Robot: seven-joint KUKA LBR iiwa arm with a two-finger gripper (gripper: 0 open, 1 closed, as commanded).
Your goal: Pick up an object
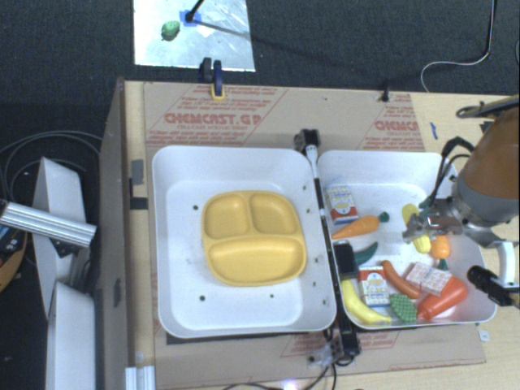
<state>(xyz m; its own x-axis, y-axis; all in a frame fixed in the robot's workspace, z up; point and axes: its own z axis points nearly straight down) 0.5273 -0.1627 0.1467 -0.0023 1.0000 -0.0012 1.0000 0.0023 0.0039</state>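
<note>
Yellow and orange toy food crowds the right bin (382, 162), where the gripper (428, 223) sits low over a small yellow piece (413, 214) and an orange ball (439, 248) near the bin's right side; whether it has hold of anything I cannot tell. The step in hand looks like the grasp itself. Next would be a straight lift clear of the carrot (356, 227) and the sausage (397, 279), leaving the yellow plate (252, 238) in the left bin (187, 169) alone.
</note>
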